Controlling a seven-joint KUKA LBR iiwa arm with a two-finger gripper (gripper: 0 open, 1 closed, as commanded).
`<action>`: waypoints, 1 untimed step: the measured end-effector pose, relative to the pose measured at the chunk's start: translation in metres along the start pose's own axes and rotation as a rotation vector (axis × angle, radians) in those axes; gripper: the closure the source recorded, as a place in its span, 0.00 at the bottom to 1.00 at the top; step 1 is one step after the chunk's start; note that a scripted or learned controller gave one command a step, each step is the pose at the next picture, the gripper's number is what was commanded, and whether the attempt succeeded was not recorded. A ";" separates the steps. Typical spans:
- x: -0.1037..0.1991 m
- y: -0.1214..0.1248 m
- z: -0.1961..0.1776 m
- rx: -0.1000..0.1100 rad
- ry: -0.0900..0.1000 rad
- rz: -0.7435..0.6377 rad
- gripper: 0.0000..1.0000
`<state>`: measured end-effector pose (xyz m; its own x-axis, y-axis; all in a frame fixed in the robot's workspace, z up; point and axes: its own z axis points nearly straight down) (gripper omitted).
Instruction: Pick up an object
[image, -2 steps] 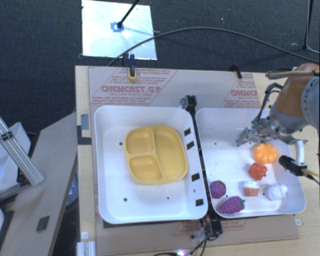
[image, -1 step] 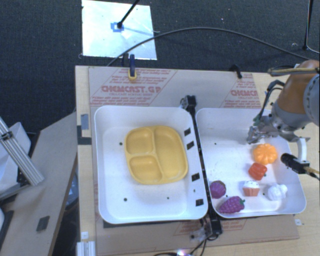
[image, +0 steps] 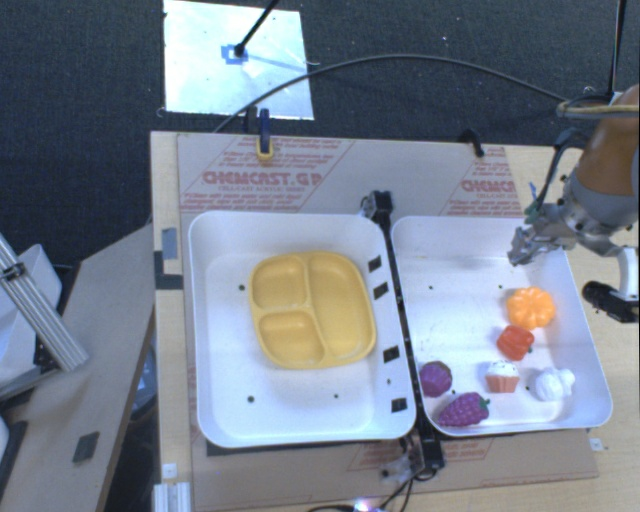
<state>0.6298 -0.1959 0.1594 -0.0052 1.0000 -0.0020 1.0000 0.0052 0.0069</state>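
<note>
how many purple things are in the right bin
2, both at the near edge of the right bin: a round purple piece by the divider, and a purple grape bunch just in front of it, next to the cupcake. None looks hidden.

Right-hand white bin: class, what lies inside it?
Inside the right-hand white bin lie an orange pumpkin, red pepper, cupcake, white toy, purple ball and purple grapes. Their undersides are hidden.

yellow tray (image: 308, 308) (left bin (image: 215, 300)), gripper (image: 524, 248) above
</note>
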 end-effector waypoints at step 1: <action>0.004 -0.006 -0.049 0.001 0.000 -0.001 1.00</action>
<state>0.6238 -0.1916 0.2086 -0.0058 1.0000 -0.0018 1.0000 0.0058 0.0063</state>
